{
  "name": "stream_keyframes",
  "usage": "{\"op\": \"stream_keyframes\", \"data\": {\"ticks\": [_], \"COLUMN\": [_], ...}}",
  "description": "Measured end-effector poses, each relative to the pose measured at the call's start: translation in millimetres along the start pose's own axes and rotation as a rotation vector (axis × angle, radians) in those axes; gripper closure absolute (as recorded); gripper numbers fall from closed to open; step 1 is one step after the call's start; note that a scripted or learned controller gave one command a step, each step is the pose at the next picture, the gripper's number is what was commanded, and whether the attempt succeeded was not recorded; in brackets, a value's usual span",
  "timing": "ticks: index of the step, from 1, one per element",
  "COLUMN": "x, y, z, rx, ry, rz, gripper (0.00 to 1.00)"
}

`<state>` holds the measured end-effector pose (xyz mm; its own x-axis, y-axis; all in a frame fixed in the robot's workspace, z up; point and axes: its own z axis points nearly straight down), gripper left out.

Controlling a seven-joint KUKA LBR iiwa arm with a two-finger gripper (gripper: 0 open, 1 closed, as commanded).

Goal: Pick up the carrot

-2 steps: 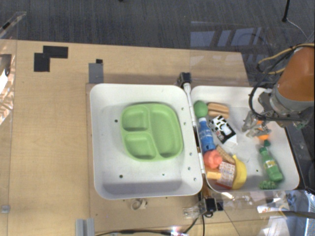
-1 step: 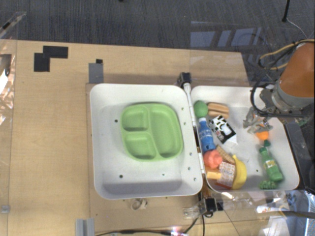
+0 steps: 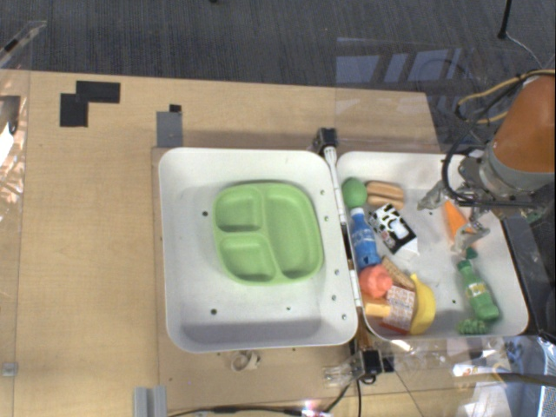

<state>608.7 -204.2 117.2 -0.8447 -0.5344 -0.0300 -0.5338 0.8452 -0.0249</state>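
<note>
Carrot at the End Effector, Right Bin

The arm (image 3: 526, 137) reaches over the right bin (image 3: 512, 315) near the counter's right edge. The end effector (image 3: 460, 222) is low in that bin, and the orange carrot (image 3: 453, 217) stands tilted between its fingers, which close narrowly on it. A green bottle (image 3: 474, 291) lies just below, toward the bin's front right corner. Along the bin's left wall lie a blue bottle (image 3: 362, 241), a banana (image 3: 423, 307) and a hot dog (image 3: 384, 190). The left bin (image 3: 182, 320) carries a green divided plate (image 3: 265, 232)
</note>
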Motion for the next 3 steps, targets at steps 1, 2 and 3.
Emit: {"op": "stream_keyframes", "data": {"ticks": [1,2,3], "x": [-4,-4,-10], "y": [-2,-2,-9], "z": [-14,-14,25], "rx": [0.009,0.008,-0.010], "ry": [-0.010,-0.010,0.013], "rz": [-0.001,-0.001,-0.143], "gripper": [1.00,0.00,0.00]}}
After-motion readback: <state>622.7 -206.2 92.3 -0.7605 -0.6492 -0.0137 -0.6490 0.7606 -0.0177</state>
